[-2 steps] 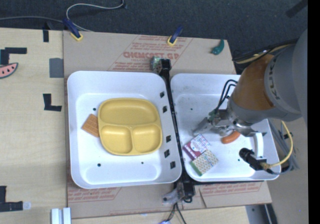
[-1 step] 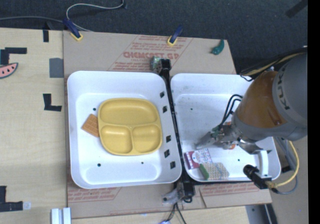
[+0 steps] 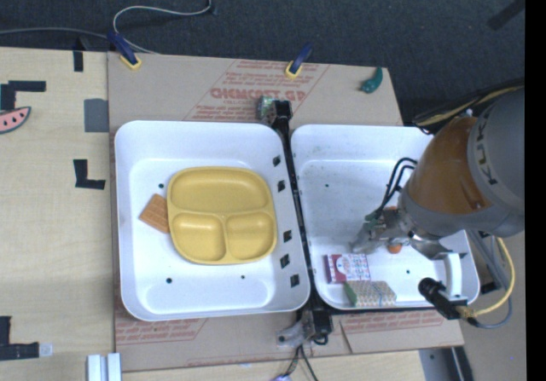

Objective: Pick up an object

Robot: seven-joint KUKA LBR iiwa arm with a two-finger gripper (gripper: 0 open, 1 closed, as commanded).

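My gripper (image 3: 374, 236) hangs low in the right bin (image 3: 341, 158), near its front right part, under the grey arm with the orange band (image 3: 448, 170). Just below it lies a small red and white packet (image 3: 347, 268), and a speckled greenish block (image 3: 370, 292) lies against the bin's front wall. A small orange object (image 3: 394, 246) shows beside the gripper's tip. The left bin (image 3: 136, 200) holds a yellow three-compartment tray (image 3: 223, 213), with a brown flat piece (image 3: 154, 214) tucked under its left edge.
Both bins rest on a cardboard sheet (image 3: 247, 89) held by yellow and blue clips (image 3: 298, 64). A black divider (image 3: 287, 192) runs between the bins. Cables lie on the dark floor behind, and a teal object (image 3: 371, 80) sits at the cardboard's back right corner.
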